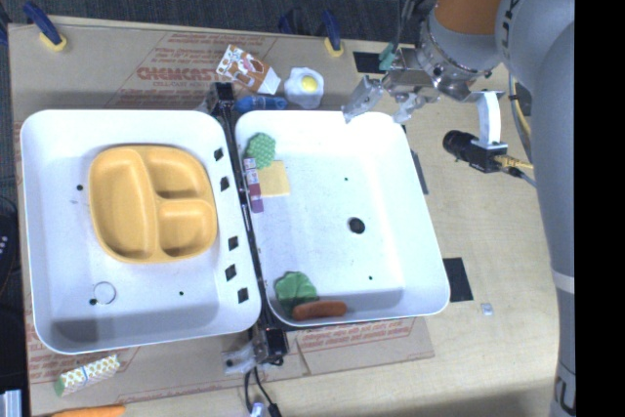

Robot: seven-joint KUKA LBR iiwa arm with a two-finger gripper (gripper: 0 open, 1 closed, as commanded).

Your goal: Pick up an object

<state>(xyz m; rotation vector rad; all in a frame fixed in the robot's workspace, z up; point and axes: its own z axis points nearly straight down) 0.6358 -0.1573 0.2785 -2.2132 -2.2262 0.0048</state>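
Claw [363,103] hovers over the far right corner of the right bin [415,210]; whether it is spread or pressed together, I cannot tell. Nothing visible between its tips. Right bin contents: green piece [260,148] and yellow block [274,179] by the left wall, green leafy item [295,287] and sausage [319,310] at the near edge (all well apart from the claw). Left bin [49,210] carries a yellow divided tray [151,202].

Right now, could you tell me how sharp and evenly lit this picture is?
Camera view: even, soft light; the yellow tray and both white bins read sharply, with mild glare on the bin floors; the gripper is slightly blurred and casts little shadow.
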